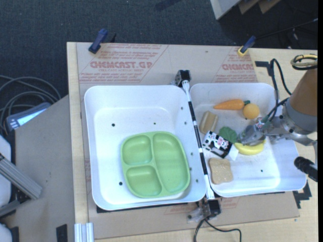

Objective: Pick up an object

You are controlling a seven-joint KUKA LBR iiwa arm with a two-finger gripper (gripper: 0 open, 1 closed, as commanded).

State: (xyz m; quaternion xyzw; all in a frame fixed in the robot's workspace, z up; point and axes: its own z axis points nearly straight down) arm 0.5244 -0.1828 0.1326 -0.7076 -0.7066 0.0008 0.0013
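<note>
Camera view, right bin (267, 183): claw (251, 133) low over the toys, entering from the right, its grey wrist and orange band trailing off toward that side. Whether the claw is apart or together cannot be told; the tip is blurred against the items under it.

Item nearest: banana (251, 148), just below the claw tip, possibly touching it; contact cannot be confirmed. Long axis runs roughly left to right, ends curling up toward the claw. Judged the likely target, since the claw sits almost on top of it and needs little sideways travel, only a short drop.

Other items, placed from the claw:
- green toy (228, 134), just to the left, near the banana's left end.
- black-and-white block (217, 143), further left.
- lemon (251, 111), above, near.
- carrot (229, 105), above and left, long axis left to right.
- tan block (208, 121), left and slightly above.
- bread (221, 171), below and left, well apart.

Left bin (101, 105): green tray (154, 164), far to the left of the claw.
</note>
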